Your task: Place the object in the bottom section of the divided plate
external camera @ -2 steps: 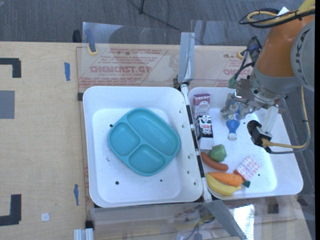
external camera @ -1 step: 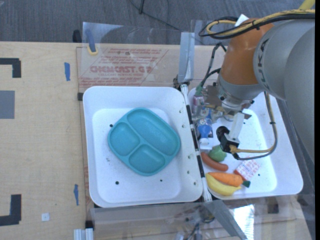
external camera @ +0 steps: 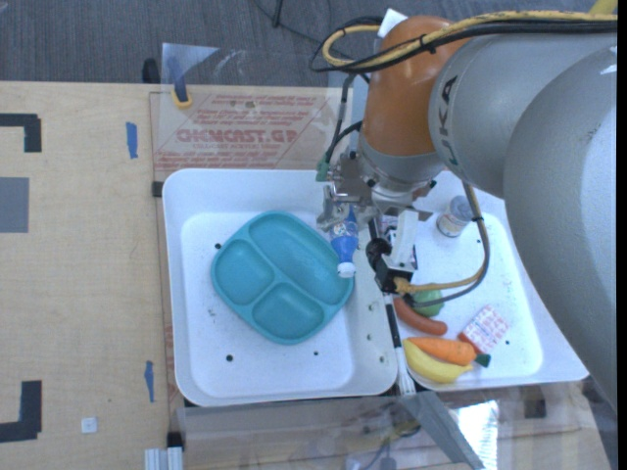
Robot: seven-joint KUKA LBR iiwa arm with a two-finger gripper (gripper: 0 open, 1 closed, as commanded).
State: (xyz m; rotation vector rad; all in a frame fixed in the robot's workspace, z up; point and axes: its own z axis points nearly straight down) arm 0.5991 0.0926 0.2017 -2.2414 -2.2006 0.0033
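Jaws (external camera: 345, 235) clamped on blue bottle (external camera: 344, 246), over divided plate (external camera: 279, 276) right rim.

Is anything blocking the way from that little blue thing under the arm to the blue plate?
Nothing visible. The small blue object sits at the tool, right by the divided plate's right rim, and the plate's sections look bare.

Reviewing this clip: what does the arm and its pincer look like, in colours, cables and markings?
The arm is bulky, rounded and light grey, with a glossy orange band above the wrist and dark lettering partly visible beside it. A yellow cable and black wires loop over the orange section. The pincer is a small metallic assembly, with black parts beside it.
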